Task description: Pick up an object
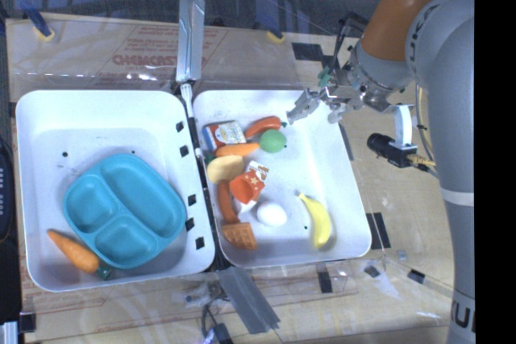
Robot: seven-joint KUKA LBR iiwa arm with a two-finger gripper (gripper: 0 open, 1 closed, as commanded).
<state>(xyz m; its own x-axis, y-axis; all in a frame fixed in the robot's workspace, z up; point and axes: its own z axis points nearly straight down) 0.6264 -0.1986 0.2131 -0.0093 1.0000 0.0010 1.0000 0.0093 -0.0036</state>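
Tool (300,110) hangs over the far right part of the right bin (343,173), just right of the food cluster. Nothing visible between its fingers; can't tell how far they're spread from this angle.

Right bin contents, all loose:
- 1 banana (317,220), near the front right, long axis running near-to-far, curved, well apart from the tool.
- 1 white egg (272,214), just left of the banana.
- 1 waffle piece (239,235) at the front edge.
- 1 red carton (247,184), tilted, mid-bin.
- 2 sausages: one (264,126) near the tool, long axis left-right; one (226,201) along the left wall, long axis near-to-far.
- 1 green ball-shaped item (274,142), just below the far sausage.
- 1 carrot (236,150), pointing left-right.
- 1 small box (225,131) at the far left corner.
- 1 pale yellow piece (223,167), type unclear.

Left bin (48,125): 1 blue divided plate (125,209), three compartments, and 1 carrot (72,250) at its front left corner, lying diagonally.

Both bins sit side by side on the surface (387,209).
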